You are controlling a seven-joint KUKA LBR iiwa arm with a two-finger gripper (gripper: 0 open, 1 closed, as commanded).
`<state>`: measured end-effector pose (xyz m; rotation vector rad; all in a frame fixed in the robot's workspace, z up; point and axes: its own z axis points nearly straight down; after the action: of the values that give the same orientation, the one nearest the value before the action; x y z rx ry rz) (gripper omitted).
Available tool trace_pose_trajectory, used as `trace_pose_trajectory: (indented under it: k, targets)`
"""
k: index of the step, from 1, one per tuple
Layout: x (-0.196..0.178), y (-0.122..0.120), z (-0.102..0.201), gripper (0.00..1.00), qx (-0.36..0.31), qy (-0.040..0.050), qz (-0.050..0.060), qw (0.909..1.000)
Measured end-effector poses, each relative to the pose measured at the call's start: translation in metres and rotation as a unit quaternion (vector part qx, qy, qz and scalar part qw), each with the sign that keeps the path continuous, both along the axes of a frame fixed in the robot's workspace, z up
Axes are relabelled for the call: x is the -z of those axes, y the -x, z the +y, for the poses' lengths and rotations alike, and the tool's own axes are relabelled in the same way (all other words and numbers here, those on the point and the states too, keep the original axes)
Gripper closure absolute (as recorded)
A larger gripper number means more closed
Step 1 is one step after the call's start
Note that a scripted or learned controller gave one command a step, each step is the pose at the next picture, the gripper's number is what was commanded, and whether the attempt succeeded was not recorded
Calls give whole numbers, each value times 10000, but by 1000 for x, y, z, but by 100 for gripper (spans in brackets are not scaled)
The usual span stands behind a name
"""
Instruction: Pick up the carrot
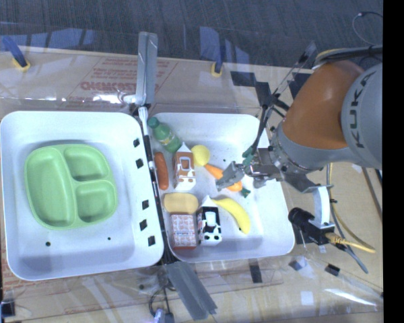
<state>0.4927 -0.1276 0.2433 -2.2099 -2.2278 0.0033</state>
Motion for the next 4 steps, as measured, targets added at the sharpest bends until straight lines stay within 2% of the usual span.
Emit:
trace_pose_trajectory:
  k: [1,2,3,4]
  targets:
    - [118,-62,-1,0,-815,0,-7,9967]
    - [150,-76,-46,0,-1013,9,-33,9948]
    - [140,-76,-46,100,-1036,13,-28,9946]
    - [140,-76,-46,0,-1036,13,-27,9946]
